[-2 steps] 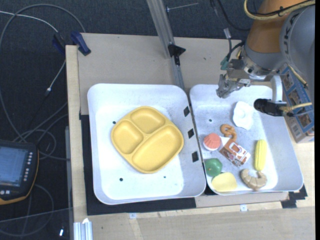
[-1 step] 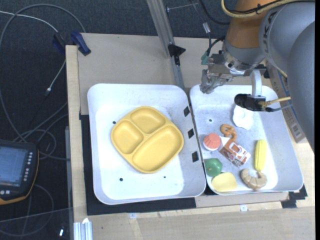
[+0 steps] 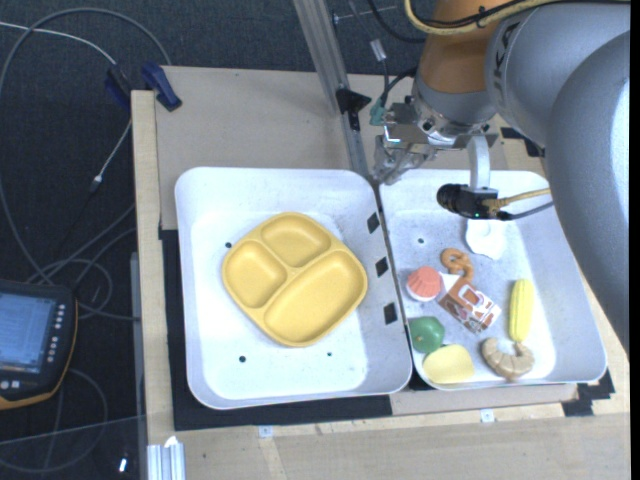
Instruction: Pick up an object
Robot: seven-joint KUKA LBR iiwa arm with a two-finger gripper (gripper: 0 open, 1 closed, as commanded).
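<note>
— Which step are you on?

— The approach, I judge. My gripper (image 3: pixel 392 165) hangs over the far edge of the bench, above the top of the divider between the left bin (image 3: pixel 200 368) and the right bin (image 3: pixel 580 318). Nothing is between my fingers, and whether they stand apart or closed I cannot tell from this angle.

— Where are the things to pick?

— All in the right bin, nearer the front than I am. A white piece (image 3: pixel 487 238) lies closest; beyond it a pretzel (image 3: pixel 457 260), a red round piece (image 3: pixel 425 284) and a brown carton (image 3: pixel 470 306). The corn cob (image 3: pixel 520 310) sits apart toward the right wall. The yellow divided plate (image 3: pixel 293 278) lies in the left bin.

— And the next move?

— Pick one target, travel toward the front over it, and descend straight. The corn looks best, with room around it.
</note>
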